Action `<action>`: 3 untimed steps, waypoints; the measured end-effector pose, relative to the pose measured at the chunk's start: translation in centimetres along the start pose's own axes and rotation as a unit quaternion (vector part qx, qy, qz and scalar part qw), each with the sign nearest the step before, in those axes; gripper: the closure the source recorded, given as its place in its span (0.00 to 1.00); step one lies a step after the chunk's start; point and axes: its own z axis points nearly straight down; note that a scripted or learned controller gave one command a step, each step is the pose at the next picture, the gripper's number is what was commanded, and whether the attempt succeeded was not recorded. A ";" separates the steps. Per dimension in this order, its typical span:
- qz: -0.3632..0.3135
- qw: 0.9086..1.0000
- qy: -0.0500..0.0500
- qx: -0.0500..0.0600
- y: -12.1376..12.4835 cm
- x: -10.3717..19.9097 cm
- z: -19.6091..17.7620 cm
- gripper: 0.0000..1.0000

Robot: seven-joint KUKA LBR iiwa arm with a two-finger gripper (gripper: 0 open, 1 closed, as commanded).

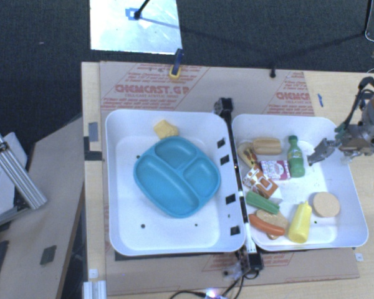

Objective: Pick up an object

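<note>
The claw [318, 153] hangs over the right bin's [346, 195] far right side, near the worktop's right edge, grasping nothing; whether it is released or clenched I cannot tell. Candidates crowd below: the green bottle [295, 157] nearest, the yellow bottle [300, 222] toward the front edge.

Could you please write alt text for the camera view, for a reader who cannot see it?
The gripper hangs above the right bin's far right side, near a green bottle, yellow bottle and hot dog. The left bin holds a blue divided plate.
</note>
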 end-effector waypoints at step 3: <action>-0.001 1.000 0.000 -0.004 -1.0 1.2 9.6 0.00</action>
